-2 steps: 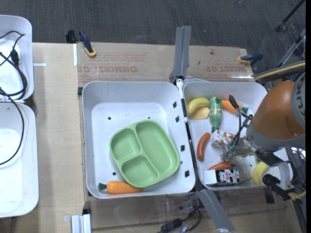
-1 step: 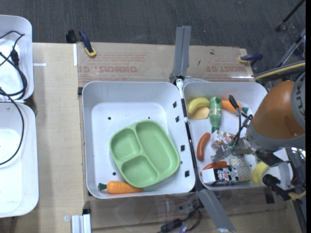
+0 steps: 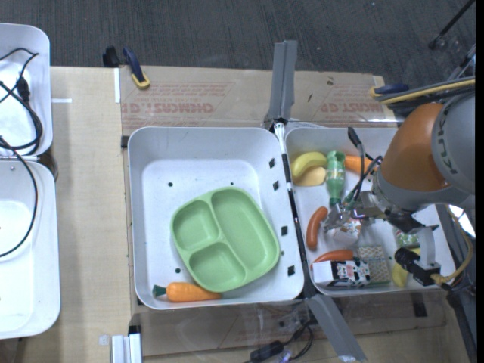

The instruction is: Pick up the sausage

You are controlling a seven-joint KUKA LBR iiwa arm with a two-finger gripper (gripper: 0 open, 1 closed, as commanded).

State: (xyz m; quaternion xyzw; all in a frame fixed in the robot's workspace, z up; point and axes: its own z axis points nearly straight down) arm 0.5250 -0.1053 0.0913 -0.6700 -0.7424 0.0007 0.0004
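A: Two shallow white plastic bins sit side by side on the pale wooden table (image 3: 83, 203). The left bin (image 3: 151, 157) carries a light green three-compartment plate (image 3: 224, 238), with an orange toy carrot (image 3: 187, 292) against the near wall.

B: And the right bin (image 3: 302, 278)?

A: The red-orange sausage (image 3: 315, 226) lies near its left wall, running lengthwise, just right of the divider. Behind it sit a yellow toy banana (image 3: 308, 167) and a green bottle (image 3: 335, 175).

B: Where is the claw (image 3: 344, 221)?

A: Just beside the sausage, on its right, low in the bin under the orange band (image 3: 412, 153). It is too cluttered there to tell whether it is spread or pressed together, and the sausage lies outside it.
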